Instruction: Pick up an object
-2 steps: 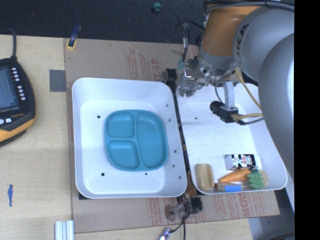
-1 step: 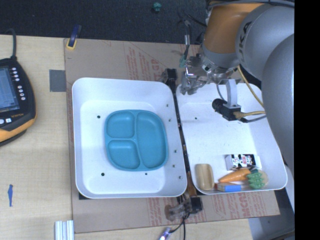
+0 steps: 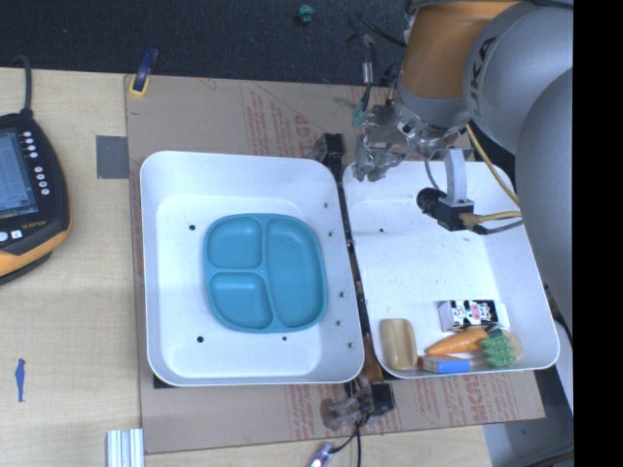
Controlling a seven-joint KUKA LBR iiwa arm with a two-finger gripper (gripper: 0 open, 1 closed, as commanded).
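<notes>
End effector (image 3: 375,159) hangs at the right bin's (image 3: 540,290) upper edge; we cannot tell its state. Our likeliest target, the toy carrot (image 3: 465,342), lies lower right among small items; we judge it light, stiff, best pinched mid-body.

wooden bench (image 3: 78,309) | cardboard sheet (image 3: 243,115) | dark floor (image 3: 195,17)

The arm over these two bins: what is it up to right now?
The arm reaches in over the right bin's far end, its gripper near the top left corner with nothing seen in it. The toys, a carrot among them, lie at the near edge. The left bin holds a blue plate.
</notes>
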